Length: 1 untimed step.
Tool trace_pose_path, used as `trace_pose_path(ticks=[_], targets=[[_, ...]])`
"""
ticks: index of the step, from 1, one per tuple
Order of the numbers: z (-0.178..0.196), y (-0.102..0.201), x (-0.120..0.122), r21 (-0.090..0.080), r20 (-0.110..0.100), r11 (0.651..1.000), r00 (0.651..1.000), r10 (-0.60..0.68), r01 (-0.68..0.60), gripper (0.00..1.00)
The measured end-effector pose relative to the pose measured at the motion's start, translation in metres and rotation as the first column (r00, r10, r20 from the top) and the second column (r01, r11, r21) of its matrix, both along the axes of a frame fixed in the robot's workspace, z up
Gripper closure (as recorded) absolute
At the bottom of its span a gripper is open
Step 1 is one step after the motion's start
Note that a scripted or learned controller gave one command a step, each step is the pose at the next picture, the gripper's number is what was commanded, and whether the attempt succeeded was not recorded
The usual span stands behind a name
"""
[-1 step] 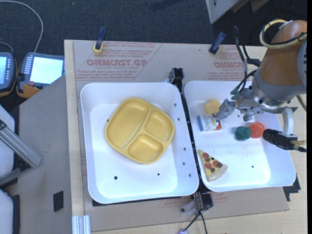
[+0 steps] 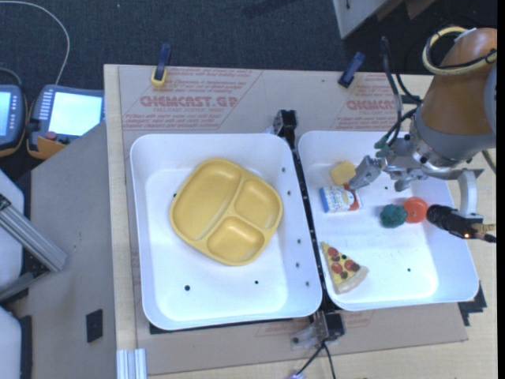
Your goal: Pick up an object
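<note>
1. Dark carpet surrounds the bench (image 2: 118,212), whose brown board carries two white bins side by side: a left bin (image 2: 150,235) and a right bin (image 2: 450,283).
2. The left bin holds a yellow plate (image 2: 226,210) with three compartments, lying near its middle.
3. The right bin holds the small things: a yellow lump (image 2: 342,171) near the upper left, a carton (image 2: 338,200) with a blue and red label just below it, a green piece (image 2: 392,215) touching an orange piece (image 2: 415,209) further right, and a pizza slice (image 2: 345,267) at the lower left.
4. The arm (image 2: 461,93) reaches in from the right, and the end effector (image 2: 364,172) hangs over the upper part of the right bin, pointing left and slightly down.
5. I cannot tell whether it is open or closed; nothing is seen held in it.
6. Nearest to its tip are the lump, just beside it to the left, and the carton, just below and to the left.
7. The carton's long axis runs roughly left to right, along the tip's line of approach as I judge it.
8. I judge the pick not yet made; a short move down and left would bring the tip over the carton or the lump, which lie close enough that one could be nudged while the other is gripped.
</note>
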<state>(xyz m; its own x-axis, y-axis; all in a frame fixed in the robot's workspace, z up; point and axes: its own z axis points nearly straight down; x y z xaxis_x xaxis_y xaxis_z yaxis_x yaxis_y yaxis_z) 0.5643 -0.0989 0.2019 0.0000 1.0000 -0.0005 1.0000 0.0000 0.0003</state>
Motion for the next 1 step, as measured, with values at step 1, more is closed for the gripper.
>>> trace_pose_path(ticks=[1], targets=[[-0.0433, -0.001, 0.0015, 0.002, -0.006, 1.0, 1.0, 0.0, 0.0, 0.0]])
